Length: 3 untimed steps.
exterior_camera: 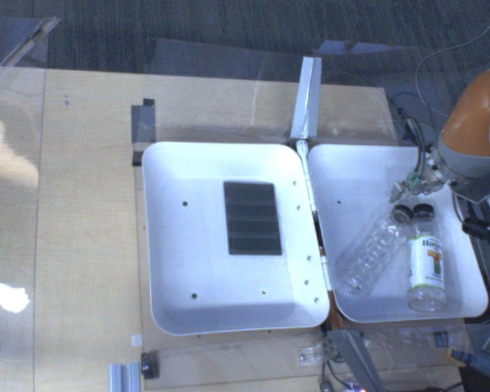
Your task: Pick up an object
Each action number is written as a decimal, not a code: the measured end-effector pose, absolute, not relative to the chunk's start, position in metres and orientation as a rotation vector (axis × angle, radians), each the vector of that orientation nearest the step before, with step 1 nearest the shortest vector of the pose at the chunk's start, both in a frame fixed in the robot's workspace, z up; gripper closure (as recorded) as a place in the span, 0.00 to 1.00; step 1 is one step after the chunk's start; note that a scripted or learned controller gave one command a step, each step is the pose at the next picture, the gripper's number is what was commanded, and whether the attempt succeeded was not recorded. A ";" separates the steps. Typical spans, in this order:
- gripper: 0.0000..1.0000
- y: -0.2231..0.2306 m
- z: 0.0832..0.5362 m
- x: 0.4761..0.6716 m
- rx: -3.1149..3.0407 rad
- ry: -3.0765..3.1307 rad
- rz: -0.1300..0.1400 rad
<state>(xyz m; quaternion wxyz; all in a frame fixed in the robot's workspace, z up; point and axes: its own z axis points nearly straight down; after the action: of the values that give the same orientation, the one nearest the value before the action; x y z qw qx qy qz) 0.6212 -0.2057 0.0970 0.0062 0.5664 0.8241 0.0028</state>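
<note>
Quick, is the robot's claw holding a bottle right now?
Gripper: cannot be told; it sits above the clear bottle's cap end in the right bin.

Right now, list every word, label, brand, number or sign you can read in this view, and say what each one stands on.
No text can be read for certain.
Clear plastic bottle with a white and green label, in the right white bin: print shows on the label, too small and blurred to read.
Clear ribbed plastic bottle beside it: no label seen.
Dark rectangular ridged pad in the left white bin: no marks.
</note>
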 end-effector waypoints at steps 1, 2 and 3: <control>0.00 -0.205 0.097 0.621 1.772 2.580 0.009; 0.00 -0.205 0.088 0.593 1.686 2.639 0.009; 0.00 -0.200 0.229 0.575 1.957 2.452 0.002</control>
<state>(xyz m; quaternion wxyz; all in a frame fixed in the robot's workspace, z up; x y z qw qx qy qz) 0.5754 -0.1996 0.2291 0.0023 0.6239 0.7815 0.0007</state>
